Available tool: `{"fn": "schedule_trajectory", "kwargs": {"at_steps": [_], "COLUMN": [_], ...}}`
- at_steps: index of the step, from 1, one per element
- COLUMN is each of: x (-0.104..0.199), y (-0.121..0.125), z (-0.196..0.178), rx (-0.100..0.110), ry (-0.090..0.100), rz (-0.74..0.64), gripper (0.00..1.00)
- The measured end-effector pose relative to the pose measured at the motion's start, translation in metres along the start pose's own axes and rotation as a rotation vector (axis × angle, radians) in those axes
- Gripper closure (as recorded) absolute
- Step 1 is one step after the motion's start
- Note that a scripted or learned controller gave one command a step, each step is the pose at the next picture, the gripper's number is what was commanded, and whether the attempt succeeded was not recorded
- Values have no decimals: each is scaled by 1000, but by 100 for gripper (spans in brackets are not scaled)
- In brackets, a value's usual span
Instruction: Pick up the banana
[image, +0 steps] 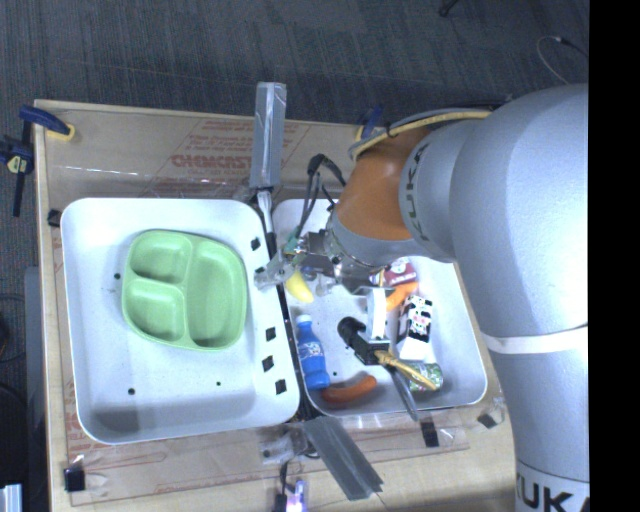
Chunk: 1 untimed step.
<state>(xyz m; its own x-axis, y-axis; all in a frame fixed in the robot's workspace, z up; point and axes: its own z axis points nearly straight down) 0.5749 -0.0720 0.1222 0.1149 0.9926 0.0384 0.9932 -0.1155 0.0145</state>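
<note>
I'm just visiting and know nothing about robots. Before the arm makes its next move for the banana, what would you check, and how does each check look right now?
1. Banana located: ok. A yellow piece, likely the banana, lies at the left edge of the right bin.
2. End effector near it: ok, it sits right over the banana.
3. Banana actually gripped: cannot tell, the contact is hidden.
4. Neighbours out of the way: not ok. The blue bottle lies just below the banana.
5. Divider between the bins: not ok, the banana sits against it.
6. Green tray out of the way: ok, it is in the left bin.
</note>
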Motion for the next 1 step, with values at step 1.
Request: {"fn": "schedule_trajectory", "kwargs": {"at_steps": [1], "x": [-9], "y": [-17], "z": [-70], "rx": [16], "ry": [-38], "rz": [51], "gripper": [0]}}
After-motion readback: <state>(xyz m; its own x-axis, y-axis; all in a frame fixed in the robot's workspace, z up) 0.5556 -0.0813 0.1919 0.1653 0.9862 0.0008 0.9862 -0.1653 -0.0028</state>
